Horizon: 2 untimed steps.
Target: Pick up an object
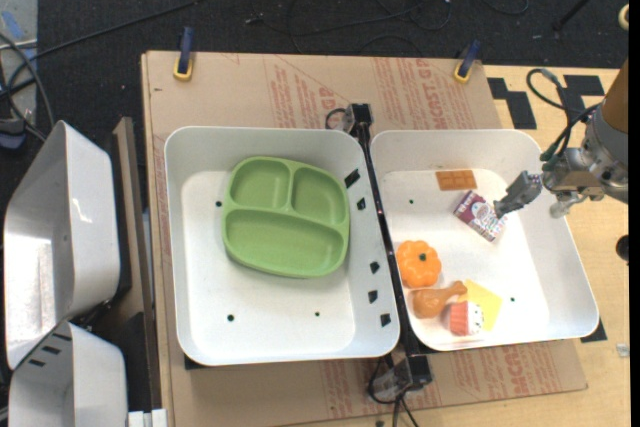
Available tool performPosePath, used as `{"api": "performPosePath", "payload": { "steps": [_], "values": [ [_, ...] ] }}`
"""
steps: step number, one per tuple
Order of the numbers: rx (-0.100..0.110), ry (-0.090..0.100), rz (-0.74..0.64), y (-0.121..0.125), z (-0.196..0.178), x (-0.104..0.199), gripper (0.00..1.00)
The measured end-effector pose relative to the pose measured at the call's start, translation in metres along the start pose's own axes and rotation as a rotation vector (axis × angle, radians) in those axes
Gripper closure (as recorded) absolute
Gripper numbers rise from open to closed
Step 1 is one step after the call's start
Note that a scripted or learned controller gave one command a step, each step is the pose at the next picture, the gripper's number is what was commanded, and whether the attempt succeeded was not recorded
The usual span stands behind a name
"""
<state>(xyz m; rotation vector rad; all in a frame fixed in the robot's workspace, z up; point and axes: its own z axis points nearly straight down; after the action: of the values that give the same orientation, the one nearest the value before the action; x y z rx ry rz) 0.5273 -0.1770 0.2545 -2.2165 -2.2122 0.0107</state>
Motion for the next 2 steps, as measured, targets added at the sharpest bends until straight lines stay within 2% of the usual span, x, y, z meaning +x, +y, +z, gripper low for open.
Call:
{"api": "performPosePath", "payload": {
  "steps": [1,2],
  "values": [
    [-0.011,-0.002,-0.003,0.002,-0.006,0.001,0.0],
    [-0.007,-0.001,0.001,-0.002,0.051,-0.008,0.0]
  ]
}}
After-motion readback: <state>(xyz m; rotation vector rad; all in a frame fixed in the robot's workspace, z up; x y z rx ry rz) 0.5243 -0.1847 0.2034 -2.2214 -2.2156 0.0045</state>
